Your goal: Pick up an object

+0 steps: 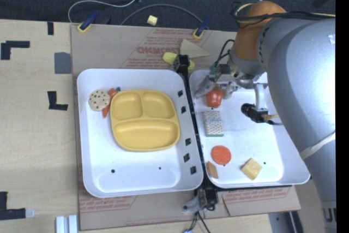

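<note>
My gripper [216, 90] hangs low over the far left part of the right bin [283, 172], open, its fingers spread apart. A small red tomato-like piece [214, 99] lies right at the fingertips, about midway between them, on the bin floor. In front of it lies a pale green and white speckled block [213, 123]. Nearer the front edge sit a flat orange-red disc [221, 155] and a yellow cheese-like wedge [251, 168]. A small brown piece [211, 170] leans at the bin's left wall.
The left bin [98, 172] holds a yellow divided plate [145, 119], a round cookie [98, 99] and a small orange piece [110, 96] by the plate's far left corner. The grey arm [305, 79] covers the right bin's far right side.
</note>
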Robot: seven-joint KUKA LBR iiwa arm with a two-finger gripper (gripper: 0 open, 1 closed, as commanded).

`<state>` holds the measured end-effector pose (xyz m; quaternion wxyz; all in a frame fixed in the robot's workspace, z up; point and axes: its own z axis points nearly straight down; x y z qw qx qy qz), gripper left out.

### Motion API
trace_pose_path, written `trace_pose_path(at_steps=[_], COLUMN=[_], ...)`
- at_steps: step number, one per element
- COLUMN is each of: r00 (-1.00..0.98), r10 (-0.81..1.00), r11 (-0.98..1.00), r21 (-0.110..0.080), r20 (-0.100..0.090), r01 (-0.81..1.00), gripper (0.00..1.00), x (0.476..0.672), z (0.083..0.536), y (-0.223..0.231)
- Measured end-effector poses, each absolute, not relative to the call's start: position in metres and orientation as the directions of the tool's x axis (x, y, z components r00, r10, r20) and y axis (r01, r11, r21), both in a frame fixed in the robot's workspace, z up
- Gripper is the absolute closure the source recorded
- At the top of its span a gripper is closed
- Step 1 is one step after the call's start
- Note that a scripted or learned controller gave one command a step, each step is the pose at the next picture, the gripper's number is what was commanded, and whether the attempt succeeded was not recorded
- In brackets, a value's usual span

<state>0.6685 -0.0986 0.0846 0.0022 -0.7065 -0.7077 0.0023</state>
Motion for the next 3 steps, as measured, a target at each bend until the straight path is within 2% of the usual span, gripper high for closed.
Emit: trace_pose_path(at_steps=[1, 2, 3], r00=[0.000, -0.002, -0.003], r10=[1.000, 1.000, 1.000], r11=[0.000, 0.002, 0.003], r21=[0.002, 0.000, 0.002], r20=[-0.002, 0.000, -0.003], r01=[1.000, 1.000, 1.000], gripper=[0.00, 0.00, 1.00], x=[0.643, 0.662, 0.662], z=[0.086, 0.085, 0.096], y=[-0.096, -0.098, -0.098])
